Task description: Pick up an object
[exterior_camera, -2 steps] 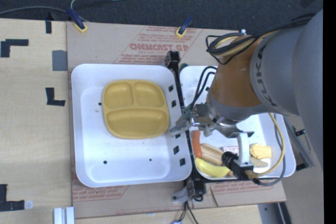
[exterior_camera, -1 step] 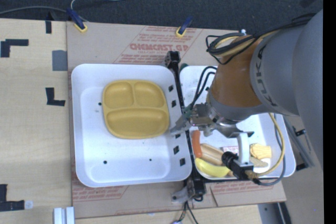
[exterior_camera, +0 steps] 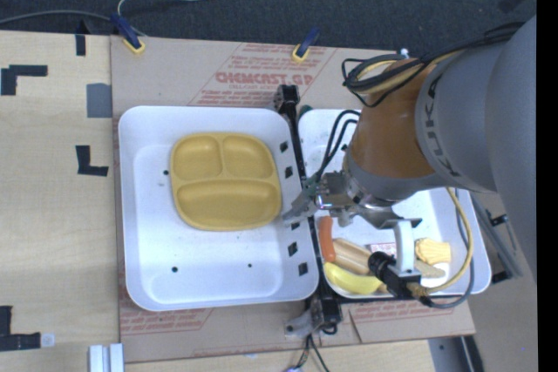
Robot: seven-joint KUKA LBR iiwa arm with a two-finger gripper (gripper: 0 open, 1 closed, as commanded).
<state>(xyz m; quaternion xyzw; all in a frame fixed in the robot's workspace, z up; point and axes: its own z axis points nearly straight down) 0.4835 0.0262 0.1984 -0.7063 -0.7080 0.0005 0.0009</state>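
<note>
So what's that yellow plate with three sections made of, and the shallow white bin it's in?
The yellow three-section plate looks like moulded plastic, matt: one even colour, soft rounded ridges. The shallow white bin looks like plastic too, smoother, with rounded corners and a faint sheen, though I can't be sure.

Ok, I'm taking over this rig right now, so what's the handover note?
Gripper: low over the left side of the right bin; open or shut can't be told, nothing visibly held.
Things: orange stick, tan roll, banana and pale yellow piece lie in the right bin; yellow divided plate lies in the left bin.
Done: no pick visible.
Left: grasp and lift one object.
</note>
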